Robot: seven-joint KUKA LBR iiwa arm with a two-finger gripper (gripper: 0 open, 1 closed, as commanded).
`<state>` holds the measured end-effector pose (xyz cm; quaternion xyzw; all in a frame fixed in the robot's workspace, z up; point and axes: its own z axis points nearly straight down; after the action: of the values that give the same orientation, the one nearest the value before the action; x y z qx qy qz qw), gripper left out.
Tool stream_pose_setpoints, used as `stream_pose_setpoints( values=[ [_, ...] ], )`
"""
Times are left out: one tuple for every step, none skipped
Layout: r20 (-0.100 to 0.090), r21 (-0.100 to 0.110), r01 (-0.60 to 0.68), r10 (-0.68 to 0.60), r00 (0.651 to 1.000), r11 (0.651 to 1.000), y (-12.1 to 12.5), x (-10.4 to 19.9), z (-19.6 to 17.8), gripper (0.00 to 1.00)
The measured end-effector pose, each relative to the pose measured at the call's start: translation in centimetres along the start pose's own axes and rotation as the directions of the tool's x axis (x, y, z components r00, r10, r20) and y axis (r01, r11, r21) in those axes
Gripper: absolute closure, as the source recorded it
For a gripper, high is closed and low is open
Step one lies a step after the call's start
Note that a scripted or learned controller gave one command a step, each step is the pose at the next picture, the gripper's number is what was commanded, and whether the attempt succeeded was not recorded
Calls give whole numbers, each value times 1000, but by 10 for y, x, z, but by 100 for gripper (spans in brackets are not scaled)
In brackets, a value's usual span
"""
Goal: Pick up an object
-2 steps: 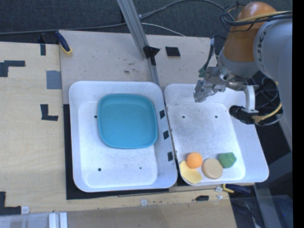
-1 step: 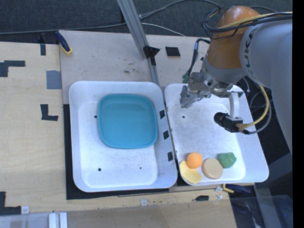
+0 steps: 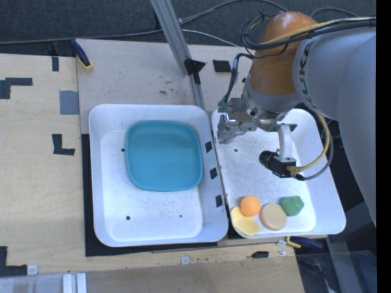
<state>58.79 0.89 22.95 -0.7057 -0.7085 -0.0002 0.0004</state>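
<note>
Nearest me, a yellow piece (image 3: pixel 244 226), orange ball (image 3: pixel 249 206), tan disc (image 3: pixel 273 217) and green piece (image 3: pixel 292 205) cluster in the right bin (image 3: pixel 327 224). I see the gripper (image 3: pixel 227 129) above that bin's far corner; whether it's apart or together I cannot tell.

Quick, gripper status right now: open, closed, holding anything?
Gripper: finger state cannot be told from this view; it sits over the right bin's upper left corner, nothing visibly held.

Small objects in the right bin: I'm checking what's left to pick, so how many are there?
4, clustered at its near edge: orange ball, tan round piece, green piece, yellow piece. The arm may hide more.
</note>
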Motion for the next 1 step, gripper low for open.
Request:
stream_pose_setpoints(
  values=[
    [0,-1,0,0,1000,1000,-21,45,-9,100]
  ],
)
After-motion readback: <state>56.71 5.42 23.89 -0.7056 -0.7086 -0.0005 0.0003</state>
